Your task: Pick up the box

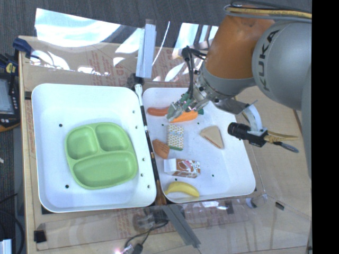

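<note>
Gripper [181, 109] fingers hidden, cannot tell their state; box [176, 136] mid right bin [239, 174] looks light, stiff—grip across its long sides.

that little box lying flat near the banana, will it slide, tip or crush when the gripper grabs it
The box lies flat in the right bin, so tipping seems unlikely. It looks like a small carton, probably light and somewhat crushable. On the smooth white floor it may slide toward the banana if nudged.

I count two white bins: the left bin [47, 142] and the right bin [233, 168]. I see one green divided plate [100, 155], one box [176, 136], one carton [183, 167], one banana [183, 189], one carrot [184, 117], one sausage [157, 111], one sandwich wedge [213, 136] and one brown food piece [161, 148].
</note>
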`<state>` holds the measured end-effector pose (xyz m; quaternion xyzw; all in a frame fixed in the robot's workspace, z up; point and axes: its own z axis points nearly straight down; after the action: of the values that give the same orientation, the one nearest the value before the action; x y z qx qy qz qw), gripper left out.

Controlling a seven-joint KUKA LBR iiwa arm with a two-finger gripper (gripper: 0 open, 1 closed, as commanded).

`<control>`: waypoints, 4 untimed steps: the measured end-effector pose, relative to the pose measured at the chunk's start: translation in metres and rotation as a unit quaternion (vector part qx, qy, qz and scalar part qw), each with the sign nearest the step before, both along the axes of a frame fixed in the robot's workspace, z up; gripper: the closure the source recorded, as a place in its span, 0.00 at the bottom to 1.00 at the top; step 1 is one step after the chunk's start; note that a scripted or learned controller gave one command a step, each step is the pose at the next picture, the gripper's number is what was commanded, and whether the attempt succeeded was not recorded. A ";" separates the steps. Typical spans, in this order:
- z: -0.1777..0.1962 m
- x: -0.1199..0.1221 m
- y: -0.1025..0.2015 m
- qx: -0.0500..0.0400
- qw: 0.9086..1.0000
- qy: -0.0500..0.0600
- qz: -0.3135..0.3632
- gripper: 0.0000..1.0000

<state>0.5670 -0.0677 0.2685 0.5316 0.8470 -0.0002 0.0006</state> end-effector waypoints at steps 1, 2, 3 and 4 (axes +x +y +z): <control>-0.001 0.000 0.000 0.000 1.000 0.001 0.000 0.00; -0.080 0.004 -0.066 0.000 0.998 0.003 -0.063 0.00; -0.164 -0.003 -0.045 -0.005 0.995 0.000 -0.097 0.00; -0.154 -0.003 -0.043 -0.003 0.996 0.001 -0.094 1.00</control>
<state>0.5640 -0.1109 0.1141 0.6091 0.7931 -0.0032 0.0016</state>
